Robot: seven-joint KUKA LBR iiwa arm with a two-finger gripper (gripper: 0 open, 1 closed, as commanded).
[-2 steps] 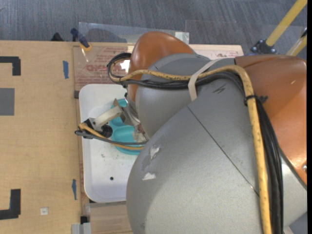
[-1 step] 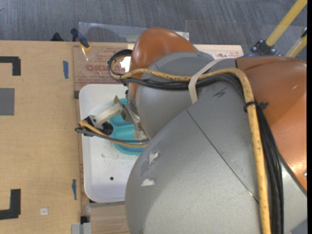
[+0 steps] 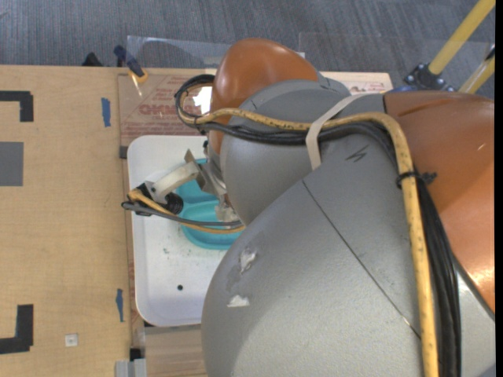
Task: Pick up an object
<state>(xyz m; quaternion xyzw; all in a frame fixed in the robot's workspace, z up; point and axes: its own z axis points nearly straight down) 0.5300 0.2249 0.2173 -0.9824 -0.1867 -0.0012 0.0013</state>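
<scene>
The arm (image 3: 338, 234) is the biggest thing here, a grey bulk with an orange band that spreads from 12 o'clock round to 6 o'clock and covers most of the white bin (image 3: 157, 289) beneath it. The desk (image 3: 63, 210), a tan board marked with black squares and bits of blue tape, lies at 9 o'clock. Inside the bin, left of centre, sits the teal object (image 3: 206, 230), a rounded, dish-like plastic piece, partly under the wrist. I judge it light, stiff and rather slick, so a pinch across its raised rim should serve better than a press on the curved face, where it could squirt away. The pincer (image 3: 206, 181) hangs right over the teal piece, but the wrist hides it, and I cannot tell how wide it stands or whether it has anything. A pale cylinder with a black end (image 3: 159, 191) juts toward 9 o'clock, with yellow and black cables (image 3: 189, 225) looping beneath it; I take these for part of the tool. They crowd the dish, and the bin wall nearby leaves little room.
</scene>
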